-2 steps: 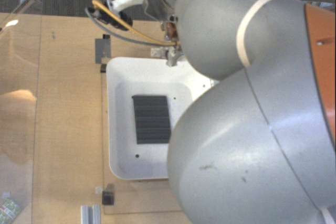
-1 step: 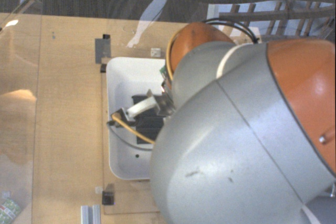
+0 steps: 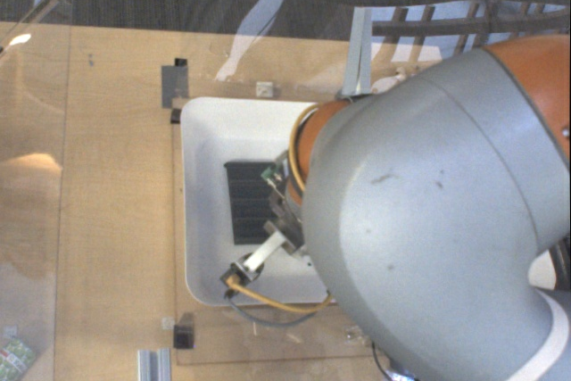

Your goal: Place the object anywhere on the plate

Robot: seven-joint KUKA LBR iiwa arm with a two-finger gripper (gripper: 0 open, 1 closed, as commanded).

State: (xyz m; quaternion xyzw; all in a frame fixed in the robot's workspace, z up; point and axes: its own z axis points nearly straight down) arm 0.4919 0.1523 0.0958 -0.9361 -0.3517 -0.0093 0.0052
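Seen from above at a slant, the grey arm (image 3: 428,219) fills the right half of the scene, its orange band (image 3: 308,134) peeking out near the centre and its bulk covering most of the right side of the desk (image 3: 107,192). A white bin (image 3: 201,192) sits left of centre, and a dark ribbed object (image 3: 245,201), flat and rectangular, lies on its floor at about nine o'clock from the wrist. The gripper (image 3: 277,192) hangs low over that slab's right edge, with a pale fitting and a yellow cable (image 3: 268,303) trailing toward seven o'clock; whether it is parted, closed or clamped on anything cannot be told, since the arm hides it. No plate can be made out; it may lie under the arm. The slab looks stiff and fairly light, probably plastic or rubber, its ridges likely offering some grip and little risk of breakage. Being thin and flat against the bin floor, it would be best pinched across its narrow width at an edge, or across the ridges, rather than from the top face.
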